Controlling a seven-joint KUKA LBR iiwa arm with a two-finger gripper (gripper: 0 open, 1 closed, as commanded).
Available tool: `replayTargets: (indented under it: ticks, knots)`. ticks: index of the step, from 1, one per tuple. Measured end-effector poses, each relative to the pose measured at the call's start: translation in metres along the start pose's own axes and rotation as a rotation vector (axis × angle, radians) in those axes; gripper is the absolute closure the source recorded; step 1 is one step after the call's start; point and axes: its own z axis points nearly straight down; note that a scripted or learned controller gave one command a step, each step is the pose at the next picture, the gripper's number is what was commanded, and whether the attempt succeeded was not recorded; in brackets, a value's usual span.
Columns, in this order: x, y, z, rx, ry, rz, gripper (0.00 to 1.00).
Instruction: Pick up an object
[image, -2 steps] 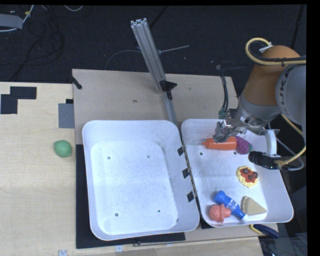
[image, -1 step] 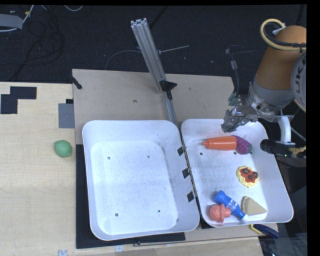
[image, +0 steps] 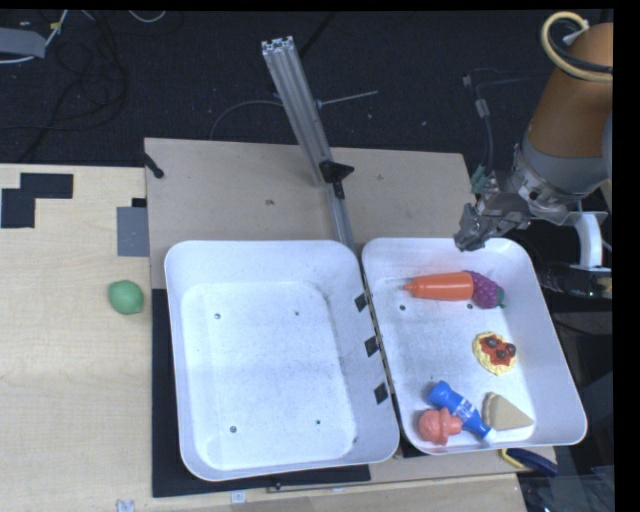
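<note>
Orange carrot lies near the far edge of the right bin. The gripper hangs over the bin's far edge. Its opening cannot be told.

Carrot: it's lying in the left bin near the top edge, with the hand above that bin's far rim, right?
Not quite. The camera view shows the carrot in the right bin, not the left; the hand sits above that bin's far rim.
</note>
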Motion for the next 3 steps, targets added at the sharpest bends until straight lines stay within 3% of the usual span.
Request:
replayTargets:
  ticks: [3]
  knots:
    - [0.14, 0.039, 0.037, 0.004, 0.001, -0.003, 1.0]
